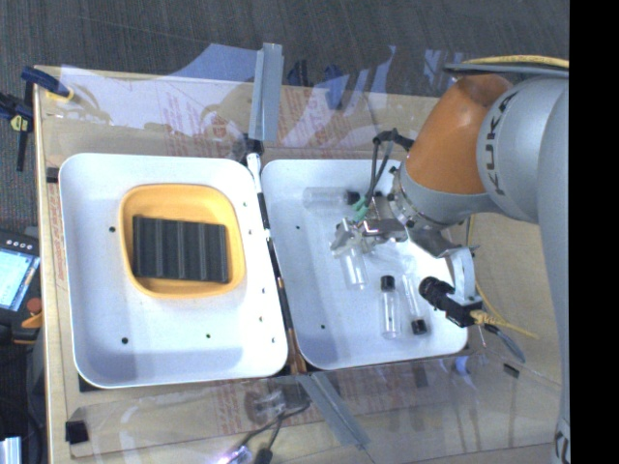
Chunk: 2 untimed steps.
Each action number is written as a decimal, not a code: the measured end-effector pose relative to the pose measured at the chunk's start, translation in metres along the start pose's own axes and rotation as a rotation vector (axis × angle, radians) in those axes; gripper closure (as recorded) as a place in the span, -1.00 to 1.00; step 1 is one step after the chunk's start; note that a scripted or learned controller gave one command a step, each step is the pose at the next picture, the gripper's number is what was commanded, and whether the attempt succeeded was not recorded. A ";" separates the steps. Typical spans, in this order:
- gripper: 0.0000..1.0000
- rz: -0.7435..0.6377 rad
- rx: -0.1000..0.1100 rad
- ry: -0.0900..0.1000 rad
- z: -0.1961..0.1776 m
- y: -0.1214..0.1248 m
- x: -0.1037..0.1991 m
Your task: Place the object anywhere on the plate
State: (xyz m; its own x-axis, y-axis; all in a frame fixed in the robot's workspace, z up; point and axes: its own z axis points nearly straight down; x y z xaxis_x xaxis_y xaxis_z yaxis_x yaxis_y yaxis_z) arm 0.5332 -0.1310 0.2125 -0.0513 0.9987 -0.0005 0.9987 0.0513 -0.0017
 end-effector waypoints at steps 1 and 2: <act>1.00 -0.185 0.000 0.001 -0.008 0.054 0.033; 1.00 -0.393 -0.002 0.000 -0.015 0.078 0.100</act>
State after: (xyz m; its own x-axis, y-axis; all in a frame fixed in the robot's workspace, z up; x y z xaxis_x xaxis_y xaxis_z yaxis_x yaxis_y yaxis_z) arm 0.6061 -0.0270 0.2277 -0.4298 0.9029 -0.0005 0.9029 0.4298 0.0002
